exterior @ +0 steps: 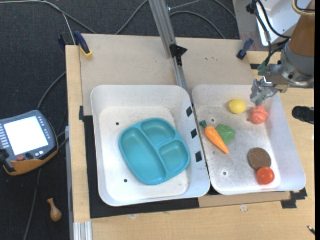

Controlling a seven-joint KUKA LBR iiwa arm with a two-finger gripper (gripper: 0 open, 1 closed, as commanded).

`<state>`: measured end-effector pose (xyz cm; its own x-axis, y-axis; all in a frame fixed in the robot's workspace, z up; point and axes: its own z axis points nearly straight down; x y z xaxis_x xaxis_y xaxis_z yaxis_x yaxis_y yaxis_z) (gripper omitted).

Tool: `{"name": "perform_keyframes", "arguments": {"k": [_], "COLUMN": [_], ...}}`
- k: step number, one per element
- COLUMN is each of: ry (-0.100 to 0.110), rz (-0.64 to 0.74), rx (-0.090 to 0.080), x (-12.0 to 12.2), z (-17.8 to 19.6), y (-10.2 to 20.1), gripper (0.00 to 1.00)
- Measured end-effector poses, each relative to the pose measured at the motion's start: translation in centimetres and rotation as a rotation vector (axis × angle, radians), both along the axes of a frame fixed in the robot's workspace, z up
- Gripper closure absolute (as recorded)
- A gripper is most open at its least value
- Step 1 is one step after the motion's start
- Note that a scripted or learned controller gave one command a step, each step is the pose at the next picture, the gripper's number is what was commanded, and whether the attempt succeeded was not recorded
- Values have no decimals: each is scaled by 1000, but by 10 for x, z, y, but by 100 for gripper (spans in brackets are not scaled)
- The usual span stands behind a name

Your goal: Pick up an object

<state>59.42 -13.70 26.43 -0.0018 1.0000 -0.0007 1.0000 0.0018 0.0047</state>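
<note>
The right bin (285, 149) holds several toy foods. A yellow lemon (237, 106) lies near its back, with a pink piece (259, 116) just right of it. An orange carrot (216, 139) lies against a green piece (226, 132) in the middle. A brown round cookie (259, 158) and a red tomato (265, 176) sit toward the front. My gripper (260, 95) hangs at the bin's back right, directly above the pink piece and right of the lemon. No object is visibly lifted.
The left bin (107, 184) holds a blue divided plate (154, 150). A metal post (167, 29) rises behind the bins. Blue clamps (82, 44) (244, 48) sit at the bench's back corners. A teach pendant (25, 139) lies off the bench at left.
</note>
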Motion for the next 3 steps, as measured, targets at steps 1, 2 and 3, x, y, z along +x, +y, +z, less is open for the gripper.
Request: {"name": "perform_keyframes", "arguments": {"k": [1,2,3], "ry": [2,3,3], "rz": [5,4,5], "rx": [3,2,3], "x": [5,16,23], "z": [4,-3,-1], "y": [54,97,151], "gripper": [100,100,100]}}
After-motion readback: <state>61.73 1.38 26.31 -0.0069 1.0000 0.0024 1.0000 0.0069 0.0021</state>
